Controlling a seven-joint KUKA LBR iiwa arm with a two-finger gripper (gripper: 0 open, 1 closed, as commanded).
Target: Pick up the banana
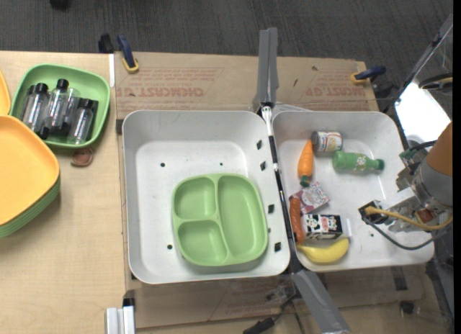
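Right bin [389, 127]: banana [324, 251], carrot [306, 161], bottle [356, 163].

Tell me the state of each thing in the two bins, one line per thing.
banana: lying flat at the near edge of the right bin, not held
milk carton: lying down, just behind the banana
carrot: lying flat
green bottle: on its side
can: on its side
divided green plate: right way up in the left bin

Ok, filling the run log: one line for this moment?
yellow banana: lying in right white bin, not grasped | grey arm: at bin's right edge
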